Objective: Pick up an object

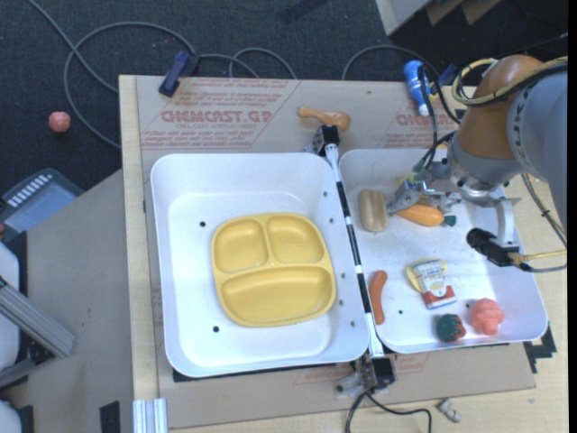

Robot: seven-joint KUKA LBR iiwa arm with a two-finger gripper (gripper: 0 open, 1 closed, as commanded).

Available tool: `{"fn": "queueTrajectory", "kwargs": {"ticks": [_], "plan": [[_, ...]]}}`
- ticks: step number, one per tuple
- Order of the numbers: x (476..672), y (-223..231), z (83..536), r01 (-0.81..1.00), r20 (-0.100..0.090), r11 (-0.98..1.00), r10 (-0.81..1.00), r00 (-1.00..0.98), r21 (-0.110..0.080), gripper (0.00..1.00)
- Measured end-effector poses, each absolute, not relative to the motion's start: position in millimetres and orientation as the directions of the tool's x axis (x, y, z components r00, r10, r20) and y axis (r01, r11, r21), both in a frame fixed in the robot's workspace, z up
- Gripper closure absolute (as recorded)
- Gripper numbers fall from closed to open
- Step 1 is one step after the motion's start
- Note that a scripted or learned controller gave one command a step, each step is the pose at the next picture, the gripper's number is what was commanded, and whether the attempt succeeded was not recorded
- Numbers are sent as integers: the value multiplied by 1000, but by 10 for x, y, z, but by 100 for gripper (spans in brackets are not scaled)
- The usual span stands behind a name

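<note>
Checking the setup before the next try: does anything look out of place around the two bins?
Two things lie outside the bins: a tan toy piece on the board just behind the left bin, and a small pink ball on the dark floor far left. Inside the bins nothing looks spilled or damaged.

The grey KUKA arm (541, 106) with its orange wrist band reaches in from the right, bent downward, its two-finger gripper (420, 198) low at the far right.
</note>
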State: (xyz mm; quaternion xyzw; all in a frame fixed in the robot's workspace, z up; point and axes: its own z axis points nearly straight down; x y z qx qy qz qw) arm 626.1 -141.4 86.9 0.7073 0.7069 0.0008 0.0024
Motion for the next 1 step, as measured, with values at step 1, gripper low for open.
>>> {"fn": "queueTrajectory", "kwargs": {"ticks": [1], "plan": [[6255, -1407, 953, 1000, -2, 0, 1000, 0, 3, 100]]}}
